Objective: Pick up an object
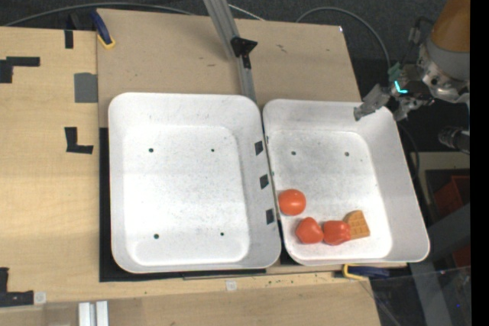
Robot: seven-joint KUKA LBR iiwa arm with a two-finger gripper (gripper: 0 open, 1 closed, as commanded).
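Observation:
In the right bin (386, 164) lie three red tomato-like pieces and one tan waffle-textured block. One round red piece (291, 201) sits near the bin's left wall. Two more red pieces (309, 230) (335, 232) lie side by side near the front, and the waffle block (357, 224) touches the right one. My gripper (380, 100) hovers over the far right corner of that bin, well away from the objects, with nothing seen between its fingers.
The left bin (122, 164) stands beside the right one, with black clips along the seam between them. A slanted metal pole (218, 4) rises behind the bins. Cables run across the bench behind. Black tape marks lie at the far left.

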